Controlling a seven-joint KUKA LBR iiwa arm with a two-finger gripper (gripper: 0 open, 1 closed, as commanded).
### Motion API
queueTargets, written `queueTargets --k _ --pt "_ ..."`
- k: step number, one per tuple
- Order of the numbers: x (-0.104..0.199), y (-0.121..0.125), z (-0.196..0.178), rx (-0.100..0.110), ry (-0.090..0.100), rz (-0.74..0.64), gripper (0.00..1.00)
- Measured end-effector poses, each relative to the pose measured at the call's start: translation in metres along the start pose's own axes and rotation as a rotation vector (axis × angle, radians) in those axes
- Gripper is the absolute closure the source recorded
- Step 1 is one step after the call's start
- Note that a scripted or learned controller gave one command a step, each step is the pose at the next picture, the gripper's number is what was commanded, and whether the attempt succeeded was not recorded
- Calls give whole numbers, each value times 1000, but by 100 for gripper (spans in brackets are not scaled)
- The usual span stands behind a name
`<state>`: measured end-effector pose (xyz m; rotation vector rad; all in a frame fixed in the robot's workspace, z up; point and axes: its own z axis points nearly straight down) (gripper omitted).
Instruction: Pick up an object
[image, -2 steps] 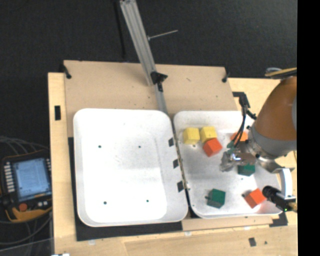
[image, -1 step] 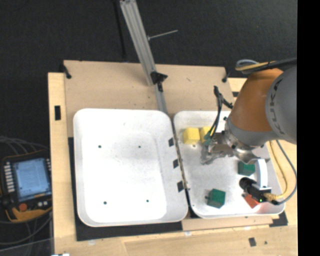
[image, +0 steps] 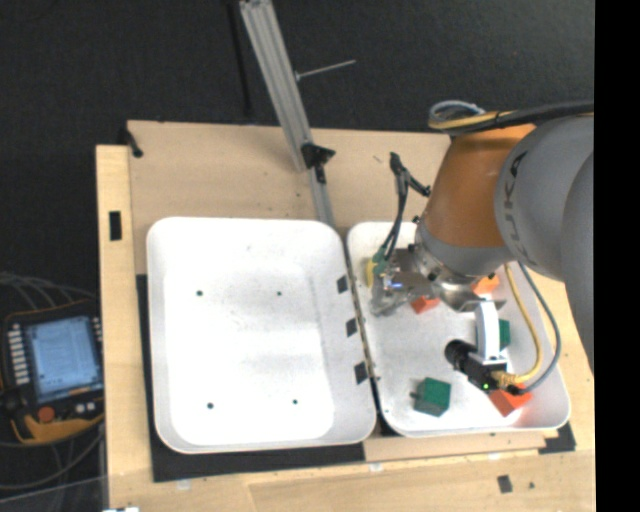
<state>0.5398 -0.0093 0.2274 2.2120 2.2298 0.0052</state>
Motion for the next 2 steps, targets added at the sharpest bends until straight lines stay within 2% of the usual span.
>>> queueTargets --k 1,2 --pt "56 20 -12 0 0 -1 100" --pt "105 46 -2 1 -1 1 100"
